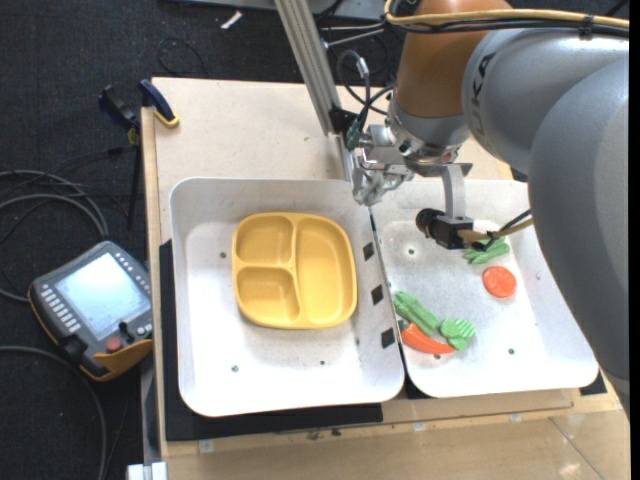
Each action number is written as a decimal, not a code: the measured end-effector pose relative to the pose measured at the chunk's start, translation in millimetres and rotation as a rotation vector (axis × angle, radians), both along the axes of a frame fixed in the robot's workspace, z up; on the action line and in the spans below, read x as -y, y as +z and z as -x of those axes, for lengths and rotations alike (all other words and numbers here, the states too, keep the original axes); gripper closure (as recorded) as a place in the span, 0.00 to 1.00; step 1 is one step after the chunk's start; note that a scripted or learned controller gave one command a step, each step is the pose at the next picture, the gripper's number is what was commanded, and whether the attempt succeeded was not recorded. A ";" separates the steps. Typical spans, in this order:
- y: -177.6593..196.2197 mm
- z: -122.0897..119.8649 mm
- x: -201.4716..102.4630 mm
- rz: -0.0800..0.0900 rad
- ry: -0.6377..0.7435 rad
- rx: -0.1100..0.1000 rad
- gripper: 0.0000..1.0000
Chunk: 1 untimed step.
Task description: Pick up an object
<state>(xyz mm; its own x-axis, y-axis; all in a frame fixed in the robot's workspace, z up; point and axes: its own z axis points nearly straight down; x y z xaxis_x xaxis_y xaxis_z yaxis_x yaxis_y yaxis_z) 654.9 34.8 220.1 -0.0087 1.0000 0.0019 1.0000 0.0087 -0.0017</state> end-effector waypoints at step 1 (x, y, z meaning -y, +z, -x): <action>-1.4 19.5 -50.8 0.000 0.000 -0.001 1.00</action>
